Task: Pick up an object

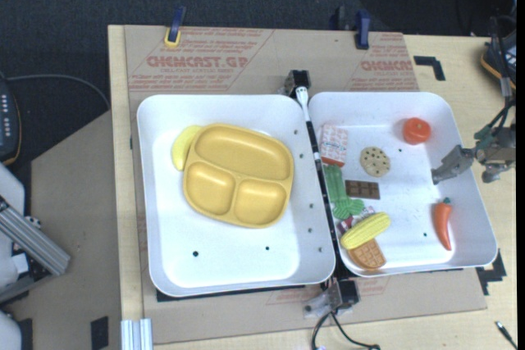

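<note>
The hand [451, 164] hovers at the right bin's [467, 254] right rim, between the tomato [417, 130] and the carrot [443, 224]; whether it is open or closed I cannot tell. Nothing sits in it. Most toy food crowds the bin's left wall, so the carrot, lying alone, looks easiest to take.

I see bright, even overhead light; the white bins [230, 275] glare slightly, shadows beside them stay faint, and detail is soft throughout.
</note>
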You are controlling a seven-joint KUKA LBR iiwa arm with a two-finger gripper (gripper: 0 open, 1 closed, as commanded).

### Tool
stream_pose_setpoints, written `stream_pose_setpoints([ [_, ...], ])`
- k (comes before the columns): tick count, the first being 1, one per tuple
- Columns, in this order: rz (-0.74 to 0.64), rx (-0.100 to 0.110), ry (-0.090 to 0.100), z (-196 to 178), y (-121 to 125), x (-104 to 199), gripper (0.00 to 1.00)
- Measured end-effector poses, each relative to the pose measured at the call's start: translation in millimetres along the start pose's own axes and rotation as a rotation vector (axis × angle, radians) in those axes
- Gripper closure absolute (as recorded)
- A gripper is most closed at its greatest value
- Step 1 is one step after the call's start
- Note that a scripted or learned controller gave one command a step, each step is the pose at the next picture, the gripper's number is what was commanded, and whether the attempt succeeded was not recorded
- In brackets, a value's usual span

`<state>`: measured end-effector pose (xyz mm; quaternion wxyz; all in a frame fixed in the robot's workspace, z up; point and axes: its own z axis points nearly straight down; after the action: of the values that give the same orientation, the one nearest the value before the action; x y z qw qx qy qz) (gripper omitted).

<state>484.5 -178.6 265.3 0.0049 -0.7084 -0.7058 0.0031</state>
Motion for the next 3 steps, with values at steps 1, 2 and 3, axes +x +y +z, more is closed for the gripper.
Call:
stream_pose_setpoints([
  [1, -0.004, -0.012, -0.003, -5.9, 2.2, 0.5, 0.00],
  [2, -0.003, -0.005, 0.000, 56.3, 3.1, -4.1, 0.00],
  [3, -0.003, -0.005, 0.000, 108.9, 9.2, -11.8, 0.00],
])
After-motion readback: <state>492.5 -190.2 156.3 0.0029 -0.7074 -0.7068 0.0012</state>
